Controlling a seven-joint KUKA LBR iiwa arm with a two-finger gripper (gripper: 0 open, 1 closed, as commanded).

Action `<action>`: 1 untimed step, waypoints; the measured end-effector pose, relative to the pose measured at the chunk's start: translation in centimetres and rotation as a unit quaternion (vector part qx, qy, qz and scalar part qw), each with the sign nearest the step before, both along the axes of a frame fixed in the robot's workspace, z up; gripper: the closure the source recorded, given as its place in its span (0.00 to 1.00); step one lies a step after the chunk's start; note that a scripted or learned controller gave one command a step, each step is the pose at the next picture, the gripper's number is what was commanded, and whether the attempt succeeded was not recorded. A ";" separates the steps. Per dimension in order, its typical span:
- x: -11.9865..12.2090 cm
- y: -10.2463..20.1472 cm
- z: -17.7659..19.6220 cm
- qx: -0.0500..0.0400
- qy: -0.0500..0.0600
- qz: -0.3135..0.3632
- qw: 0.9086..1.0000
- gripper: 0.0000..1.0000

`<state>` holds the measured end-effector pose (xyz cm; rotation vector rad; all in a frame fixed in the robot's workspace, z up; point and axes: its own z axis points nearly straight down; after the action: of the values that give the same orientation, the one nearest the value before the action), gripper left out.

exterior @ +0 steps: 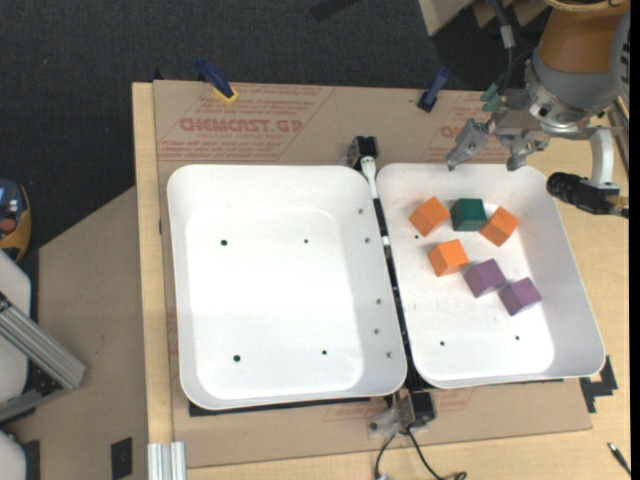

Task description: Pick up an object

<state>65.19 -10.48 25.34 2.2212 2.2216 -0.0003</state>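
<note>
Two bins side by side; six blocks [470, 251] clustered in right bin [560, 328], toward its far half; gripper [492, 151] above far rim.

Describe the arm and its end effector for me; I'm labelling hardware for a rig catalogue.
The arm has an orange band above a grey metallic wrist, with dark cables running down beside it. Its end effector is grey metal with two splayed fingers and a small teal part near its base.

Grey arm [572, 88], orange band, dark cable, metal fingers [465, 147]
</note>
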 end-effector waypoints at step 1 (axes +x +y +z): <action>-0.3 0.6 -13.9 0.001 0.006 0.000 1.000 0.00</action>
<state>64.84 -9.91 11.43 2.2275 2.2284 -0.0104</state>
